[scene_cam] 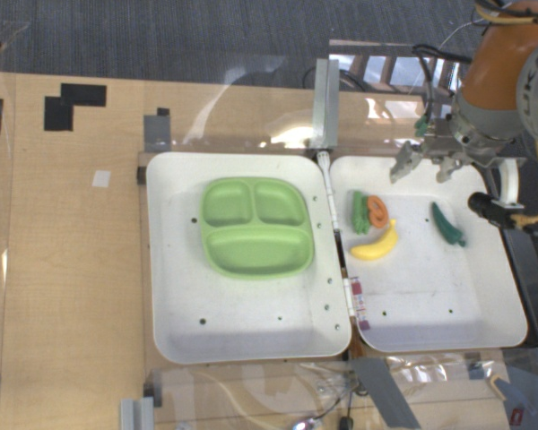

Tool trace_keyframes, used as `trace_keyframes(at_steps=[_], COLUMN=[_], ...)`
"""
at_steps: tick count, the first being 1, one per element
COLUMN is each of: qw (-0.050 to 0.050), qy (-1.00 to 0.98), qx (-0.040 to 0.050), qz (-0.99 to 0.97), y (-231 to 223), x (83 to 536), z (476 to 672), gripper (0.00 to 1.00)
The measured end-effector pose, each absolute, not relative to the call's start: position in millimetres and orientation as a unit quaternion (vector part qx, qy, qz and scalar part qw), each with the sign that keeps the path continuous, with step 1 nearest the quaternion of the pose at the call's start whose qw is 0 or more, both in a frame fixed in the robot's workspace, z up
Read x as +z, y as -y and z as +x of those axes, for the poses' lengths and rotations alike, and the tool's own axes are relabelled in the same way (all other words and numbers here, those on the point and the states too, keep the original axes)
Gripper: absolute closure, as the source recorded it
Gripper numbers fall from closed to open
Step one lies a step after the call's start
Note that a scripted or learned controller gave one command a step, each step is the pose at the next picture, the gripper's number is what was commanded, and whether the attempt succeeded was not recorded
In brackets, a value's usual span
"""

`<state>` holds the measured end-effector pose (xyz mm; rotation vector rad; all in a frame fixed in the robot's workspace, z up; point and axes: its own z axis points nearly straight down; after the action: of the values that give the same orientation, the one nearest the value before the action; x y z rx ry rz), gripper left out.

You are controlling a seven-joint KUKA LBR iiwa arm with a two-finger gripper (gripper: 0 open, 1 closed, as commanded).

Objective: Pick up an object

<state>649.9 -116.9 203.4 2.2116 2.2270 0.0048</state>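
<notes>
My gripper (423, 169) hangs over the back edge of the right bin (448, 316), its two grey fingers spread apart with nothing between them. Below and left of it lie a yellow banana (377, 245), an orange piece (377, 210) and a green vegetable (360, 213), bunched together by the bin's left wall. A dark green pepper-like piece (447, 224) lies alone further right, just below the gripper. The arm's orange band (502, 52) sits above at the right.
The left bin (179, 321) holds a green divided plate (255, 226) in its middle. A metal post (326, 101) stands behind the wall between the bins. Cables run beside the arm at the right edge.
</notes>
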Motion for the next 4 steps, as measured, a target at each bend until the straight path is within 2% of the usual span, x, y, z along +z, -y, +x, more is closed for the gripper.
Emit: trace_keyframes(at_steps=[1, 2, 3, 4], qw=[0.008, 0.012, 0.012, 0.007], qy=[-0.740, -0.740, -0.740, -0.704], qx=[0.0058, 0.0102, 0.0100, 0.0060], qz=[0.673, 0.673, 0.673, 0.710], y=[95.0, 93.8, 93.8, 88.0], x=[103.4, 118.3, 118.1, 91.7], z=[635.3, 639.2, 639.1, 587.5], gripper=[0.00, 1.00, 0.00, 0.00])
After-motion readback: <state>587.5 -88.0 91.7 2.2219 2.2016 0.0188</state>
